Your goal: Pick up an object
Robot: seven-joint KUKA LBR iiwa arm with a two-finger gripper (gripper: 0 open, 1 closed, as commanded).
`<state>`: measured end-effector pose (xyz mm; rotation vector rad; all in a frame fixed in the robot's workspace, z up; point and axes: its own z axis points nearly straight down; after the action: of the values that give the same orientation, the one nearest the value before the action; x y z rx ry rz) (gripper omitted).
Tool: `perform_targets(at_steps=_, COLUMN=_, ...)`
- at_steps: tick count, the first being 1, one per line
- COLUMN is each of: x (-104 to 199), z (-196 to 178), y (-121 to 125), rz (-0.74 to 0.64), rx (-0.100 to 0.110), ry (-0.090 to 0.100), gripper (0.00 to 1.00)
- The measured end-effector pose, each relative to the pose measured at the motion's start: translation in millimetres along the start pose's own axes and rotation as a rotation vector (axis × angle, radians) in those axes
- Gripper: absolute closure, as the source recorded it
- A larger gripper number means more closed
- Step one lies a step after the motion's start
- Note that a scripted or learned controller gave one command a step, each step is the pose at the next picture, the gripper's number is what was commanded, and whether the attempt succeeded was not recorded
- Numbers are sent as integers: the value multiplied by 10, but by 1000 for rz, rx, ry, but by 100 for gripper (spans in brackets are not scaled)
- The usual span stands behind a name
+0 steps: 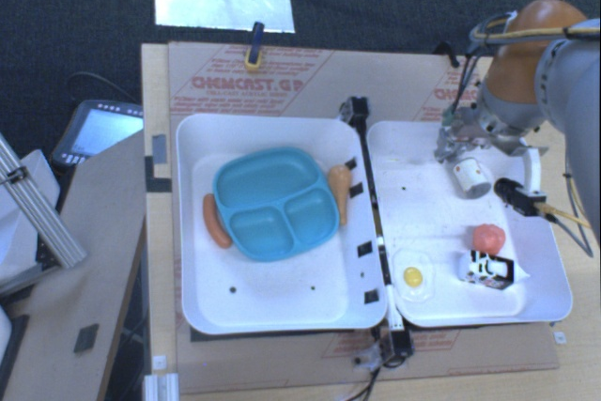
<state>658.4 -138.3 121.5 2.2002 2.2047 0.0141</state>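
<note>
Gripper (pixel 458 146) low over right bin's (pixel 549 296) far end, white cup (pixel 470 176) just beside it; finger state not discernible; nothing visibly held; pick judged not yet done; grasp and lift remain.

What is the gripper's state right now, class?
Gripper: cannot be told; it sits over the right bin by the white cup.

Grey tablet (pixel 94 138) left of bench
</note>
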Motion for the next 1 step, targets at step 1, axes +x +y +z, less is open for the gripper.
perform_targets(at_steps=1, x=-43, z=-647, y=32, rz=0, rx=18, ry=11, gripper=100)
